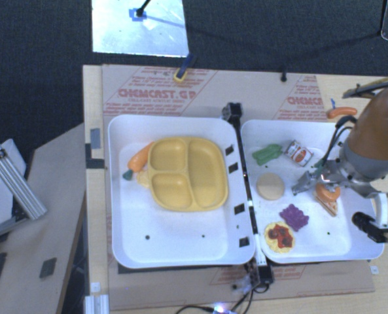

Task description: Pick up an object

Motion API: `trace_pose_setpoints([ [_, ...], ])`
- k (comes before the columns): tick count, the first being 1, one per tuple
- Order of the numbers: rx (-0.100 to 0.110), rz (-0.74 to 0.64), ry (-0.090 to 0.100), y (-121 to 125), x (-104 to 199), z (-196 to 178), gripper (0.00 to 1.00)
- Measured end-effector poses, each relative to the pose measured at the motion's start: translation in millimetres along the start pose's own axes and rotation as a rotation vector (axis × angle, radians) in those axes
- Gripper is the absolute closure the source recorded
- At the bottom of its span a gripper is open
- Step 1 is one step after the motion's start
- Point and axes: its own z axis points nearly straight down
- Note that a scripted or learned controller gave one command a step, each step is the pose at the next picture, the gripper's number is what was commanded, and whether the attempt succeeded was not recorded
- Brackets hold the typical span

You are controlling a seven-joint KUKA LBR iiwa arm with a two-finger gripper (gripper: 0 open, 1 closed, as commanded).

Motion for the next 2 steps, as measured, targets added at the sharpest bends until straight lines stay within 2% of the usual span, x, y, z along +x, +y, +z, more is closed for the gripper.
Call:
trace_pose_setpoints([
  [1,-0.017,-0.002,-0.006,4.8,-1.3,3.4,0.0],
  [2,-0.026,-0.001,-0.014,6.7,-4.1,-9.2,1.0],
])
